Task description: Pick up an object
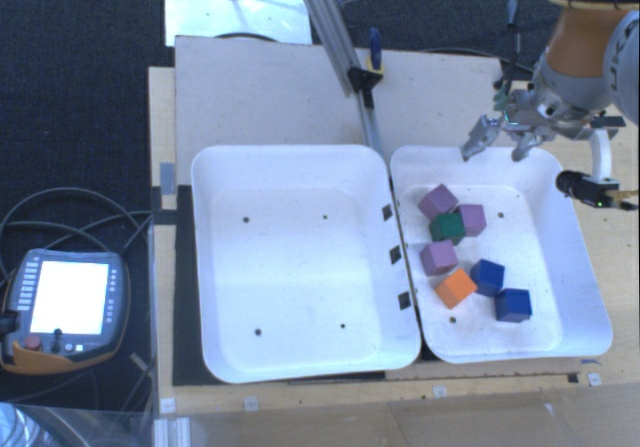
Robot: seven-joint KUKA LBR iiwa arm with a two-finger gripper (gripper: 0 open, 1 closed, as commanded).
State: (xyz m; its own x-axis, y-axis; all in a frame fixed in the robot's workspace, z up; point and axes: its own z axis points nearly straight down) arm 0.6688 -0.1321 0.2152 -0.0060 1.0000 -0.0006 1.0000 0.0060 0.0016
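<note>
Fingers of the grey two-finger gripper stand spread, holding nothing, above the right shallow white bin's far rim.

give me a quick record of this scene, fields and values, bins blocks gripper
left bin: white, shallow, no blocks in it
right bin: white, shallow, holds all the blocks
purple blocks: three
green block: one, between the purple ones
orange block: one, beside a blue block
blue blocks: two
gripper: open, holding nothing, above the far edge of the right bin
arm: reaches in from the right
</note>
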